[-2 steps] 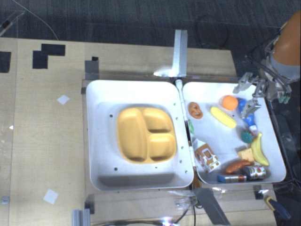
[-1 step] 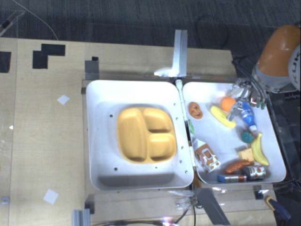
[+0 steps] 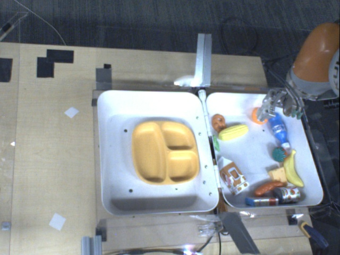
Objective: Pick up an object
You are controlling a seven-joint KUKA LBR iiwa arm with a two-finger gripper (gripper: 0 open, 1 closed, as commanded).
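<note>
The claw [image 3: 277, 103] hangs over the right bin's [image 3: 314, 182] far corner, above an orange toy [image 3: 258, 116] and blue bottle [image 3: 278, 129] (finger spread: I cannot tell). Best to target 1 item, centred, clear of the wall.

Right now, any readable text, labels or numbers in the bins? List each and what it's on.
None can be read.
Brown and white box in the right bin: printed pattern, too blurred to read.
Blue bottle: label too small to read.
Dark can: markings too blurred to read.
Yellow tray in the left bin: no markings seen.
</note>
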